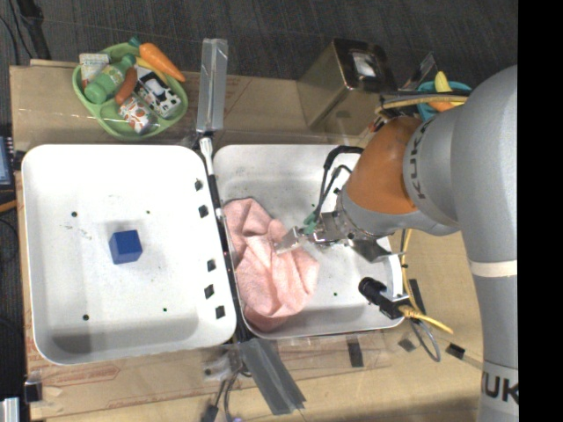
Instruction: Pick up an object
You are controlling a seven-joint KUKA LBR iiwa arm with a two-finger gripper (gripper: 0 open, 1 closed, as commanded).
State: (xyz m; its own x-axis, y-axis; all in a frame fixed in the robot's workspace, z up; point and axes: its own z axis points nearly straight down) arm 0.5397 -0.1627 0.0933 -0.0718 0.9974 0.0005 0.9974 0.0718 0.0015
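Now, from the overhead camera, you want the gripper (pixel 293 238) to bite a raised fold of the pink cloth (pixel 268 266) lying crumpled in the right bin (pixel 264 161) and lift straight up, though you cannot tell how far its fingers stand apart at the cloth's upper edge.

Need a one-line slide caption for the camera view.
Arm's gripper down at the pink cloth in the right bin; blue cube alone in the left bin.
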